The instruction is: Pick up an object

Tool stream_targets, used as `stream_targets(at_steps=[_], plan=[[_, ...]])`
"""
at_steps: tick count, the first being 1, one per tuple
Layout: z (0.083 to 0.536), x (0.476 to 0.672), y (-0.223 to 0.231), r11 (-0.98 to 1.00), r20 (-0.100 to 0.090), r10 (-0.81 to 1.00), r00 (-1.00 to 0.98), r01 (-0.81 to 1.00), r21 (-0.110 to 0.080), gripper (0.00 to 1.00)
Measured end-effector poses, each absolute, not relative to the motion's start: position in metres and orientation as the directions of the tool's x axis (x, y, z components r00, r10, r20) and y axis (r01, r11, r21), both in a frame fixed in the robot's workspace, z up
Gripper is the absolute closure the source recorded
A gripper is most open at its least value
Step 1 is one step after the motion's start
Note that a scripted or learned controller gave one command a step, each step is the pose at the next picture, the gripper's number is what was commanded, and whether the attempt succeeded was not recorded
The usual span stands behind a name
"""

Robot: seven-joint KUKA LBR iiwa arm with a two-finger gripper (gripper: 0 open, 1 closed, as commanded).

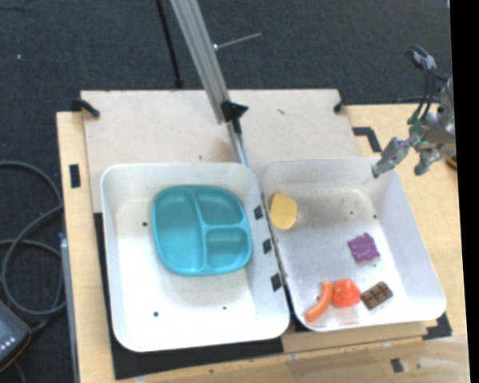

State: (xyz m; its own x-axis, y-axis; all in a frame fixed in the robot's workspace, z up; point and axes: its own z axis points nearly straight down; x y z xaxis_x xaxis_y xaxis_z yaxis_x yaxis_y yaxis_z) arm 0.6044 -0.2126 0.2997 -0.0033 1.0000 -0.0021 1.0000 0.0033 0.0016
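Note:
The right bin [401, 210] holds a yellow rounded piece [284, 211] near its left wall. A purple block [362, 247] lies toward the right. An orange toy [335, 296] and a brown ridged block [376, 295] sit by the front rim. My gripper [404, 162] hovers over the bin's far right corner, well apart from all of these. Its two fingers stand spread and open, with nothing between them.
The left bin [127, 257] bears a teal divided plate [201, 229]. A slanted metal pole [205, 60] rises from the bench behind the bins' shared wall. Black cables [18, 238] lie on the floor to the left.

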Motion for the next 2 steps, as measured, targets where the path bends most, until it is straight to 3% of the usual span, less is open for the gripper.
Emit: stream_targets(at_steps=[1,2], plan=[[0.3,0.604,-0.213,0.004,-0.003,1.0,-0.004,1.0,0.001,0.0],[0.254,0.605,-0.222,0.0,-0.002,1.0,0.0,1.0,-0.003,0.0]])
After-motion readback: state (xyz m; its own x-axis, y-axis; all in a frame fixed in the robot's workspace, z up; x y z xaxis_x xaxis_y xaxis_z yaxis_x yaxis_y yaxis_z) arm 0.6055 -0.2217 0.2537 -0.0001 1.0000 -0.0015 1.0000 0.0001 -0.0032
